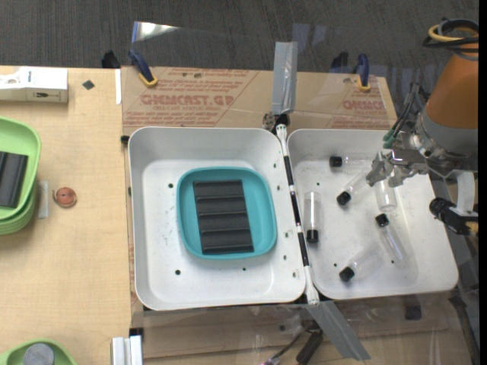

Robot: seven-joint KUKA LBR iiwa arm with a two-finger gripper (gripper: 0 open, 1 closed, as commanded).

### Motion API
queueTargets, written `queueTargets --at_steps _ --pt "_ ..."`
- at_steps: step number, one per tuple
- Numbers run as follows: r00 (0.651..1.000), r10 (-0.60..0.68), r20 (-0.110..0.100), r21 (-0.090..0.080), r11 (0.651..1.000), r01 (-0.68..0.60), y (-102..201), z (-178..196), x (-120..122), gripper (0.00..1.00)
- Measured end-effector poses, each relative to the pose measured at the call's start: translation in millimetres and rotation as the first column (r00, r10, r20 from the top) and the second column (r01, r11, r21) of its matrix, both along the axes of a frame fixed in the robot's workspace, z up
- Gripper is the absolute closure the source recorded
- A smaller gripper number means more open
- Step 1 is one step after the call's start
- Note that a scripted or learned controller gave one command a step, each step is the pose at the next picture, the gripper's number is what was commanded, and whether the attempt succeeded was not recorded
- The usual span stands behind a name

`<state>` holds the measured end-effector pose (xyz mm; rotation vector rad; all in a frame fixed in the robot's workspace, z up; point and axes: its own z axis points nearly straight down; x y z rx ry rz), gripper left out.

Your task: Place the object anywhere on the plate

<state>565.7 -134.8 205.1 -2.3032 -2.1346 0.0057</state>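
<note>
we judge the clear vials (386, 196) light, slick, rollable; grasp mid-barrel. gripper (392, 166) hovers right of frame; finger state we cannot tell.

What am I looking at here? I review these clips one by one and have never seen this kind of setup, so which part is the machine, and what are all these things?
This is one camera fixed above a bench, looking down at a slant. The machine is the grey robot arm with an orange band reaching in from the right; its gripper hangs over the right shallow white bin. Whether it grips anything cannot be told from here. That bin holds several clear plastic tubes with black caps, scattered loosely. The left shallow white bin holds a teal square plate bearing a black ribbed insert. No tube lies on the plate yet. Off to the left, the wooden bench carries a green tray and a small white box.
</note>
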Motion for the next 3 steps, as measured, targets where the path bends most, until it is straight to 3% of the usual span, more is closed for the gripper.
queueTargets --at_steps 1,2,3 --pt "0.992 0.127 -0.001 0.002 0.992 -0.127 72 -15 -20 1.00" --pt "0.992 0.126 -0.001 0.001 0.992 -0.126 72 -15 -20 0.00" --pt "0.994 0.107 0.001 0.001 0.994 -0.107 17 -19 -56 0.00"
